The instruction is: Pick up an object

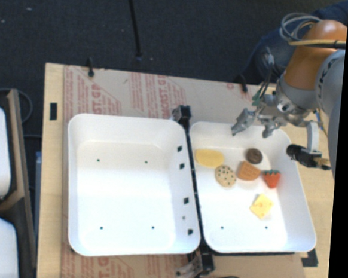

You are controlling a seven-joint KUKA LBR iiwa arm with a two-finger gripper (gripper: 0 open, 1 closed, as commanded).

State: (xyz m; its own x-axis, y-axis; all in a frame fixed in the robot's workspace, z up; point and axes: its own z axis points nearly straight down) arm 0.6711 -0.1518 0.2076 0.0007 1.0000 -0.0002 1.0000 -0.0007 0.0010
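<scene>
The left bin (128,186) lies well off to the left of the jaws, with only its bare white floor showing. A black divider clip (182,113) sits at the top of the seam between the two bins, level with the jaws and to their left.

In the right bin (286,234) the candidates lie in a loose cluster below and slightly left of the jaws. Farthest left is a pale yellow oval piece (209,158), smooth and rounded; it looks like light toy food, likely slick, and best pinched across its short width. Next, a speckled cookie (225,176), flat and stiff-looking, offering only thin edges. Touching it on the right is an orange wedge (249,171), chunkier, with flatter sides that should hold well. Just above that sits a small dark brown round piece (254,155), nearest to the jaws and almost straight beneath them, compact enough to grip across its middle. Lower down lies a yellow cheese-like block (261,206), angular and probably easy to clamp on opposite faces. Farthest right is a red strawberry (271,178), tapered and liable to squirt out.

The gripper (254,125) hangs over the bin's top edge, jaws spread wide and holding nothing.
</scene>
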